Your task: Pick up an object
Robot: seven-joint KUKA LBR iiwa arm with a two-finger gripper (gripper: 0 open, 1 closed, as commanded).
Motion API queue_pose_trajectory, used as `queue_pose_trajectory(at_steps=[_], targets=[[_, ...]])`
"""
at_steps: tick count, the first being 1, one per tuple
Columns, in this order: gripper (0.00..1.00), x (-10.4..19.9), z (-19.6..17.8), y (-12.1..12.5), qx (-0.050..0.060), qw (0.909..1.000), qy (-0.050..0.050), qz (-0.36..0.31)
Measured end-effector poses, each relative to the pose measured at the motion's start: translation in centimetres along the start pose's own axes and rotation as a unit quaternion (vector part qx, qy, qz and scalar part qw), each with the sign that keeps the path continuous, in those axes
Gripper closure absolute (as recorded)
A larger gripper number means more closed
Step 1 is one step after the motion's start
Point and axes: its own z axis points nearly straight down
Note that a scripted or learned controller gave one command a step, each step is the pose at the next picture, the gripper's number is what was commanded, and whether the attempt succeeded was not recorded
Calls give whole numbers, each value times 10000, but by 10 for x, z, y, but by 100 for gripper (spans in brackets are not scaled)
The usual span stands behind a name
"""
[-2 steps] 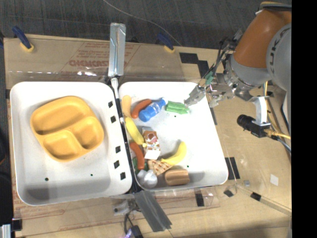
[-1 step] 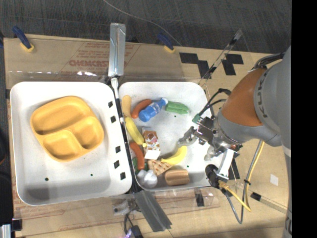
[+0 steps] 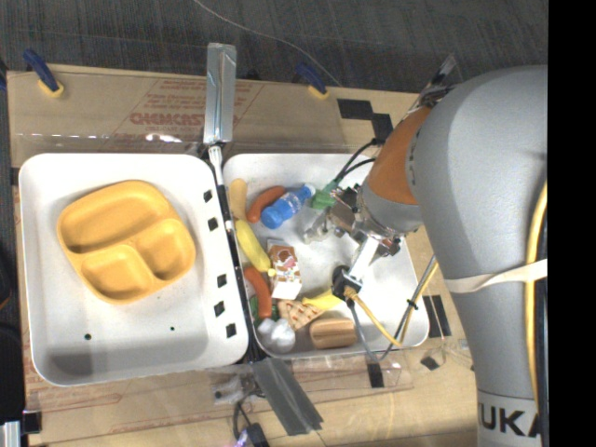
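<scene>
Nearest the camera in the right bin [image 3: 298, 168] lie a brown bread-like block [image 3: 332, 331] and a silver ball [image 3: 277, 335]. Farther back are a banana [image 3: 250, 243] and a blue bottle [image 3: 279, 210]. The end effector [image 3: 318, 223] hangs low just beside the bottle; whether it is released or clenched cannot be told. Nothing looks lifted, so this reads as the approach. Next it must settle over one item and close.

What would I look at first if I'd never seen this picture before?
Probably the huge grey robot arm with its orange band, reaching in from the right over the right bin. Next, the bright yellow divided tray lying in the left bin. Then the jumble of toy food on the right bin's left side, such as a banana and a blue bottle.
</scene>
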Motion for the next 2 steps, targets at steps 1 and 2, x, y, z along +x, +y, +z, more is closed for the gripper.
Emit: queue_pose_trajectory(at_steps=[1,2], targets=[[0,74,3,-1,37,9866,-68,1631],[0,91,-100,-73,10,9470,-1,3212]])
